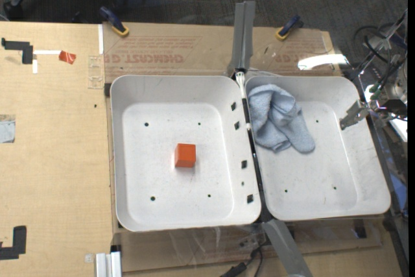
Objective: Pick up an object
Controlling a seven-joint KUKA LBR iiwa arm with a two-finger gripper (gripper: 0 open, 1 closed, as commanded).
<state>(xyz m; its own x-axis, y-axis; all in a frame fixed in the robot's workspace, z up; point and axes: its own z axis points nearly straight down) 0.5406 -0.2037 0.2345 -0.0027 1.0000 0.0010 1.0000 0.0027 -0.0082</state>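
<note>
Near the middle of the left bin (pixel 123 139), slightly toward its front edge, sits a small orange-red block (pixel 185 156), cube-shaped with crisp edges and a matte, solid-coloured surface. It stands flat on the bin floor, well apart from every wall. Both bins are shallow trays of smooth white plastic with rounded corners and a few small dark holes dotted across their floors. They lie side by side, their inner rims touching along a seam fitted with small dark clips.

Against the back-left corner of the right bin (pixel 363 198), just beside that seam, lies a crumpled cloth (pixel 279 119), soft and blue-grey, bunched in loose folds with one lobe trailing toward the bin's centre.

Over the right edge of the right bin hangs the gripper (pixel 353 117), a metallic grey piece pointing inward above the rim, with cables and hardware behind it. Whether it is open or closed cannot be told at this size; no object shows in it.

Under the bins' back edges lies a sheet of brown cardboard (pixel 162 52), held by two clamps (pixel 113 21) with orange tips. Red printed lettering on it appears reversed and is hard to read. A plain wooden board (pixel 52 159) with a smooth pale surface lies beside the left bin, bearing small black markers and a red tag (pixel 67 57) near its back edge.
</note>
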